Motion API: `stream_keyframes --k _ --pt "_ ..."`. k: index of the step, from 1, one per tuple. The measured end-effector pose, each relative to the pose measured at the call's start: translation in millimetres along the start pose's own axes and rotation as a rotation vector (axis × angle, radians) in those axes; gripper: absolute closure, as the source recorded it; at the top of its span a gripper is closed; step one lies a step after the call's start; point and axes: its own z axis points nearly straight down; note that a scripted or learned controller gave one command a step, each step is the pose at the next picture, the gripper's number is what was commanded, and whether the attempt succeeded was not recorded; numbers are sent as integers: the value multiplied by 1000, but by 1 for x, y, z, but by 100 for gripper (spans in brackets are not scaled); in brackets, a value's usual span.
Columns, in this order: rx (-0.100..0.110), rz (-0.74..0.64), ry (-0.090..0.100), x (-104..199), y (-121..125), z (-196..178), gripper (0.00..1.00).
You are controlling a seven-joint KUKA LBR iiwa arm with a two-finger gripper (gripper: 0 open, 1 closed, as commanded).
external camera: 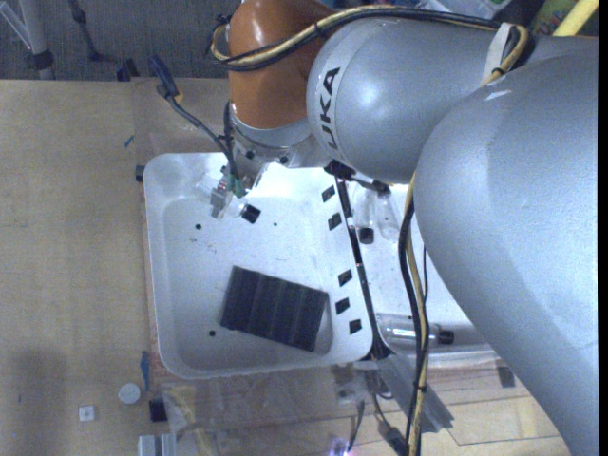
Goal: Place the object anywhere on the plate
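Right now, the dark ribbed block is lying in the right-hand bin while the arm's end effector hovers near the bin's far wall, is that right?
Not quite. The camera view shows the dark ribbed block lying in the left-hand bin, not the right-hand one. The rest holds: the end effector hovers near that bin's far wall, apart from the block.

A bin (166, 255) sits on the bench (66, 255). A ribbed slab (274, 308) lies flat in the bin's near half, tilted to its sides. The arm (427, 141) reaches in from the right, its gripper (228, 196) above the bin's far left part.
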Motion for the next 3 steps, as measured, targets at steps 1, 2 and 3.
stream_keyframes --k 1,2,3 --pt "1 -196 2 113 -69 34 100" --pt "-5 -551 -5 37 -22 60 100" --pt "-5 -819 -7 39 -26 -48 100"
